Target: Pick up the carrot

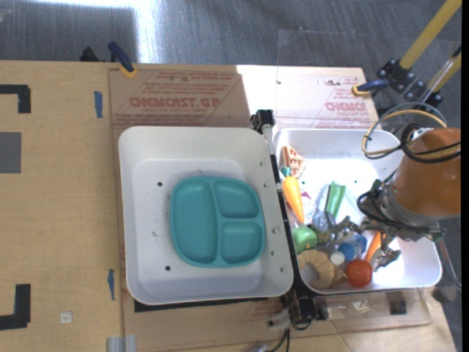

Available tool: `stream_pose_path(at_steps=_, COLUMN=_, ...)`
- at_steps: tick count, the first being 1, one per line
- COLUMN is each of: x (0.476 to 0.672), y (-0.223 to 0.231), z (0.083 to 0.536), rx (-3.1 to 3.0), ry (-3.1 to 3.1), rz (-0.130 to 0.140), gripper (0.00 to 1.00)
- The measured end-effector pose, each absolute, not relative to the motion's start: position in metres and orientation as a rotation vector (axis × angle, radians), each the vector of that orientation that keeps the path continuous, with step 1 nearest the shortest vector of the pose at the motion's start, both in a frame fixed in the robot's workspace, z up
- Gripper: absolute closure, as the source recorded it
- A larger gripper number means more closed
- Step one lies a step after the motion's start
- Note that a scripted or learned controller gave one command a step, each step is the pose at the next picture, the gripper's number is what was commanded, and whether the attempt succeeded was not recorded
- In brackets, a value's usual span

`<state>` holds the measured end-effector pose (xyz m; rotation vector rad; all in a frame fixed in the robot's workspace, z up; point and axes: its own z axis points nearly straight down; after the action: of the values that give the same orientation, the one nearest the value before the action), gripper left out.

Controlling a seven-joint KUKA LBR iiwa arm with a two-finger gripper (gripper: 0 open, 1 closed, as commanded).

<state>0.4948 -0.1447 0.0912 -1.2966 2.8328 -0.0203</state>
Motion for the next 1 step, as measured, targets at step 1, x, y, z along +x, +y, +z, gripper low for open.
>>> stream_pose_path(at_steps=1, x=0.5011, y=-0.1411, z=0.1041, rx=-1.296, ry=2.814, rz=-0.028, gripper=1.00)
